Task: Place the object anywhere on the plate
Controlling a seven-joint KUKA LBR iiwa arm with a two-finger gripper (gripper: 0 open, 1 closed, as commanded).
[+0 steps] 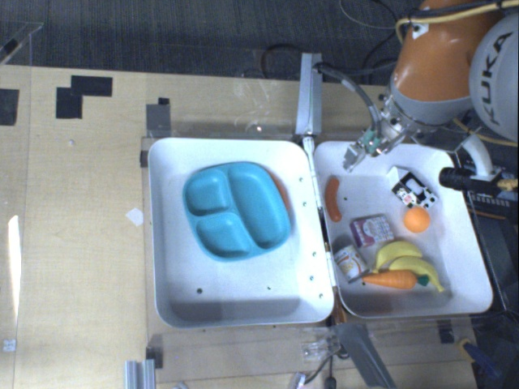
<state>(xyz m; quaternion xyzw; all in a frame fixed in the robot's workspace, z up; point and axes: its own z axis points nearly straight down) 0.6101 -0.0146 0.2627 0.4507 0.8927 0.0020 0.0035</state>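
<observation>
A blue three-compartment plate [237, 209] lies in the left bin [174, 290]. The right bin [462, 298] holds a red sausage [332, 198], a purple packet [371, 231], a small can [349, 262], a carrot [391, 280], bananas [409, 259], an orange ball [417, 220] and a black-and-white block [413, 190]. My gripper [366, 147] hangs over the back left corner of the right bin, above and to the right of the sausage. Nothing shows between its fingers.
A metal divider post [306, 96] stands behind the gap between the bins. Cables [357, 87] run behind the right bin. The arm's orange band [442, 43] fills the upper right. Black marks [81, 94] lie on the bench at far left.
</observation>
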